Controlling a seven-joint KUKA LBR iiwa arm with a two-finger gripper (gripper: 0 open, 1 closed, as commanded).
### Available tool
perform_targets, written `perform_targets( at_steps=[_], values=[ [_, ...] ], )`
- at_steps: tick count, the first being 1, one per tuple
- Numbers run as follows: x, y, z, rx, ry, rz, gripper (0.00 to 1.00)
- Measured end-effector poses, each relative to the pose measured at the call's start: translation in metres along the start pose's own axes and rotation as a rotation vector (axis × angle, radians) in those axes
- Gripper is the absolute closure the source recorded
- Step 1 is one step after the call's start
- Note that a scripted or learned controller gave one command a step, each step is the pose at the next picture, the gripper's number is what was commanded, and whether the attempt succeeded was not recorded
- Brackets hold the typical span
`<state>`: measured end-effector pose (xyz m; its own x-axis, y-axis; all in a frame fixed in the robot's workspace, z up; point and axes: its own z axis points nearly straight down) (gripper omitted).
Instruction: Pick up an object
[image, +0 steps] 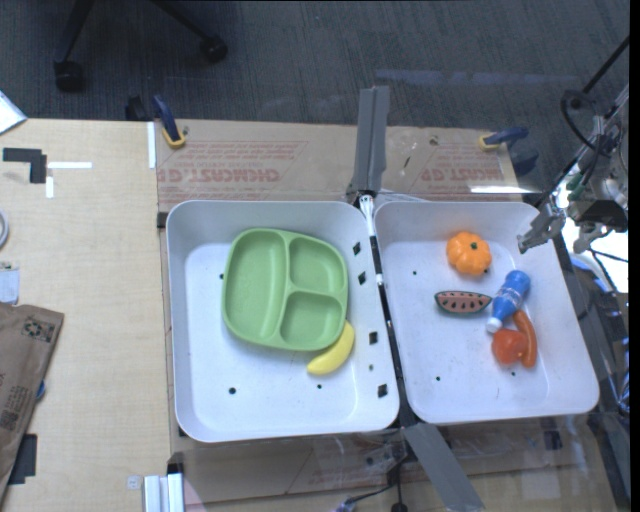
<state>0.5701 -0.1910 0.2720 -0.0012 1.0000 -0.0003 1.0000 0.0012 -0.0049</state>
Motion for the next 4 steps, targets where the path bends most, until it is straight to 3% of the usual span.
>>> perform_targets(
  at_steps=[1, 2, 3, 4],
  values=[
    [0.044, 0.028, 0.076, 0.0, 0.0, -0.05, 0.0],
    [0.019, 0.077, 0.18, -0.006, -0.001, -0.109, 0.0],
    [0.019, 0.077, 0.173, -0.003, -0.002, -0.11, 1.0],
    [0.059, 0.071, 0.078, -0.002, -0.001, -0.056, 1.0]
  ],
)
